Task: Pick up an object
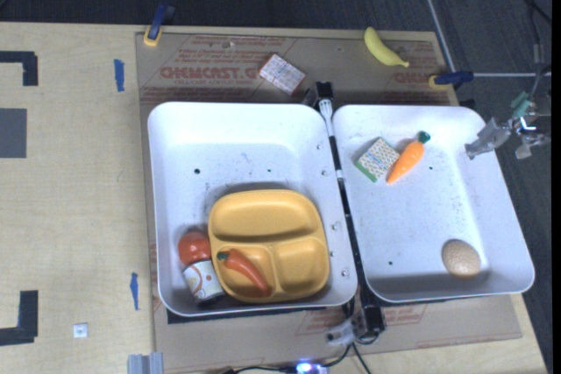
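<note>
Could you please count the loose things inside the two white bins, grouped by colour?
Yellow: 1, divided tray
Orange or red: 3, carrot, pepper, red-topped can
Tan: 1, egg-shaped thing
Patterned: 1, block
Total: 6

1. Gripper (491,138): seen at the far right of the scene, a small grey metal part, its tip pointing left
2. Position: beside the far right corner of the right-hand bin, at its rim
3. Wrist parts: pale grey and greenish pieces just right of the tip, cut off by the frame's right edge
4. Finger state: too small and blurred to read
5. Load: nothing visible at the tip
</note>
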### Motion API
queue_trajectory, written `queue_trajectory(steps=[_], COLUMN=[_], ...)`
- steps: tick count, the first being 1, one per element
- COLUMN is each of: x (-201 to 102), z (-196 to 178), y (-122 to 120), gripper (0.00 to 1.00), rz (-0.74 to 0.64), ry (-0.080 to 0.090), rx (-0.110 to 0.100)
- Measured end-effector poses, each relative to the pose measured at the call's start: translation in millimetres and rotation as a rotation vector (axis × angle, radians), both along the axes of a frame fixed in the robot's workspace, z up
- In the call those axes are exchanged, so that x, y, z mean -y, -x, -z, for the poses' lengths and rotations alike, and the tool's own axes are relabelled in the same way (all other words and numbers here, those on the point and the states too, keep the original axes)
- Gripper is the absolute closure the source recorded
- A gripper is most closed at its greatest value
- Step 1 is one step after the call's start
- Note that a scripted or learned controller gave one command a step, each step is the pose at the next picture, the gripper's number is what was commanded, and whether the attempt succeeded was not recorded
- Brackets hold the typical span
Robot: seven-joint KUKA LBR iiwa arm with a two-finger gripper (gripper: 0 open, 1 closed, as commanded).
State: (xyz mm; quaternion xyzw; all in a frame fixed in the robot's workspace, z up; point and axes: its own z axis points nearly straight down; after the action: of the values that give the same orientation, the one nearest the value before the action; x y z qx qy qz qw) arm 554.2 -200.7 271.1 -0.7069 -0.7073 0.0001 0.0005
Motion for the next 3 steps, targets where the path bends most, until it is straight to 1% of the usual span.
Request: queue_trajectory(steps=[1, 2, 3], x=[22, -44, -76], z=[141, 185, 186], y=[-6, -8, 70], gripper=[0.00, 0.00, 0.00], rz=[0.000, -0.001, 0.001], ry=[0.000, 0.000, 0.000], rx=[0.001, 0.001, 0.001])
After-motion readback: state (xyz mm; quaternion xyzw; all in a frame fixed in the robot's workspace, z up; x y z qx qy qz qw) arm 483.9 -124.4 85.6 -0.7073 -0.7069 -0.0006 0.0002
